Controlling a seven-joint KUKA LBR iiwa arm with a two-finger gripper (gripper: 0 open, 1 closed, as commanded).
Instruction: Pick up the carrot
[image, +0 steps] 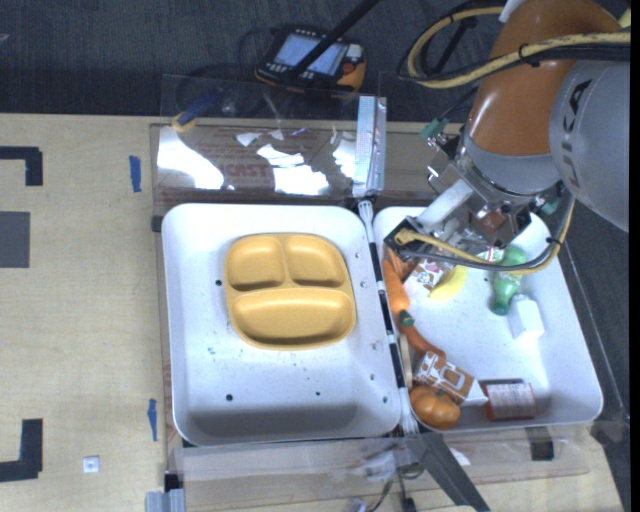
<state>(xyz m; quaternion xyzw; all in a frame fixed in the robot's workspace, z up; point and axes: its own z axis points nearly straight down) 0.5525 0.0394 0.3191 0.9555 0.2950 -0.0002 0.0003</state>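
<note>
The carrot (398, 289) is a slim orange piece with a green stub at its near end. It lies lengthwise along the left wall of the right bin (575, 340). My gripper (463, 238) hangs over the far part of that bin, to the right of the carrot's far tip and a little beyond it. The wrist, cables and a black bracket hide the gripper's underside. I see nothing of the carrot between its parts.
The right bin also holds a yellow piece (451, 284), a green bottle (503, 291), a white item (526, 318), a printed box (446, 378), a round orange fruit (434, 408) and a brown packet (512, 399). A yellow divided plate (290, 289) sits in the left bin (190, 330).
</note>
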